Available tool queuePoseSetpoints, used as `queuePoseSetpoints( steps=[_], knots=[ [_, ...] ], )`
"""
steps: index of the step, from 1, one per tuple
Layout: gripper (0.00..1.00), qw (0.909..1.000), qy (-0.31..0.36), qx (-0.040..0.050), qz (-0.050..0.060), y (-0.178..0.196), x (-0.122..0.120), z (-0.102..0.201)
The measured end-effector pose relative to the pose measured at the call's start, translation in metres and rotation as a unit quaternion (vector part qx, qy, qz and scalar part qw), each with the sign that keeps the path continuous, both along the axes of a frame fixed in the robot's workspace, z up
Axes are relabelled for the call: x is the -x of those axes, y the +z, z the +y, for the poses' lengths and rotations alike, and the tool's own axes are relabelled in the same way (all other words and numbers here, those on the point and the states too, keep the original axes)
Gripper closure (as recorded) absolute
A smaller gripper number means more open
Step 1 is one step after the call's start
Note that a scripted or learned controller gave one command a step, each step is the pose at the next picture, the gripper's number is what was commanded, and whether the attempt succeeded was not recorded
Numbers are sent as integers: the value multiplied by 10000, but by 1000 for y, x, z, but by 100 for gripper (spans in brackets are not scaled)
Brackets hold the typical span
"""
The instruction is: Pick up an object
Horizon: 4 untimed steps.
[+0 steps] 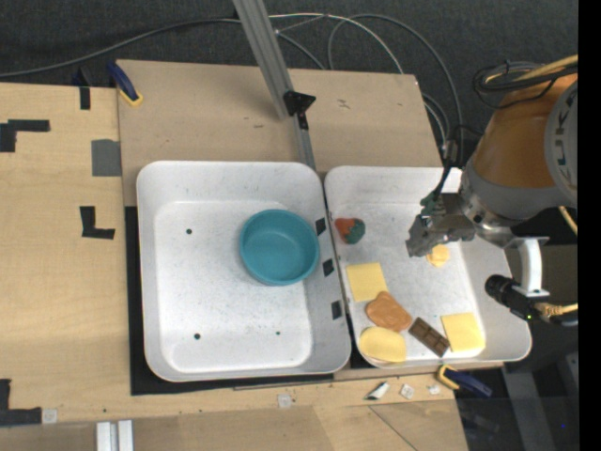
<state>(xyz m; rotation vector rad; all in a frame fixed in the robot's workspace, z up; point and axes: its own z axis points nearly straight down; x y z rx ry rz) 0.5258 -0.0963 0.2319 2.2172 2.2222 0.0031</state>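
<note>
My gripper (430, 238) hangs over the right bin (394, 188), near its right side. A small yellow piece (439, 256) lies directly beneath its lower edge, partly hidden by it. Elsewhere in the right bin lie a red and green toy (350, 229), a yellow square (366, 280), a brown pastry-shaped piece (388, 311), a pale yellow oval (383, 345), a dark brown bar (429, 335) and another yellow square (463, 333). A teal bowl (278, 246) sits in the left bin (178, 252).
A slanted metal pole (268, 45) rises behind the bins. Cables (376, 36) trail across the dark floor at the back. The arm's orange body (526, 144) overhangs the right bin's right rim. A blue and yellow clip (465, 380) lies at the bench's front edge.
</note>
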Motion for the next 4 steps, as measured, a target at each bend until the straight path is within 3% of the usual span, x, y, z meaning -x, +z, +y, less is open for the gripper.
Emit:
queuePoseSetpoints(
  steps=[1,2,4],
  knots=[
    [100,10000,-3,2,0,37,-1,0],
    [100,10000,21,-9,21,37,-15,49],
    [100,10000,19,-5,39,20,-18,148]
  ],
)
